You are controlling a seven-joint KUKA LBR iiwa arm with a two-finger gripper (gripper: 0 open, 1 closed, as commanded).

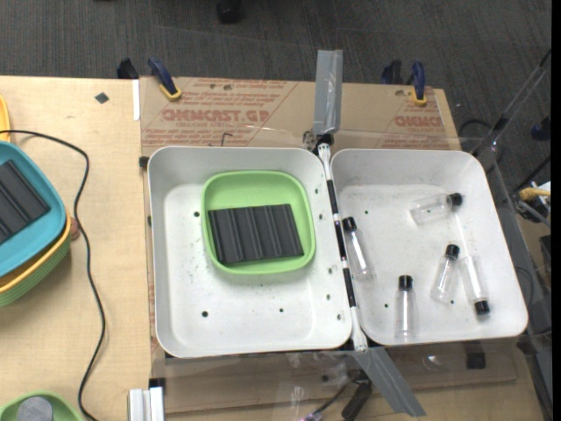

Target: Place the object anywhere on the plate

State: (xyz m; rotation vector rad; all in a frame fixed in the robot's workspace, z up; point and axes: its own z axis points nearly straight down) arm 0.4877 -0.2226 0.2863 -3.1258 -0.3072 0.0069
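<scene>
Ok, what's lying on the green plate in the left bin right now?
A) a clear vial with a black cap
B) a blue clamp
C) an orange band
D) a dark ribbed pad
D: a dark ribbed pad lies on the green plate in the left bin, while the clear vials all lie in the right bin.

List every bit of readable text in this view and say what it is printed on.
"CHEMCAST GP" in red, on the brown cardboard sheet behind the left bin.
The same red logo, partly cut off and unreadable in full, at the sheet's right end, behind the right bin.
The small red print repeated along the sheet is too blurred to read.
Green plate, vials: no text seen.
</scene>
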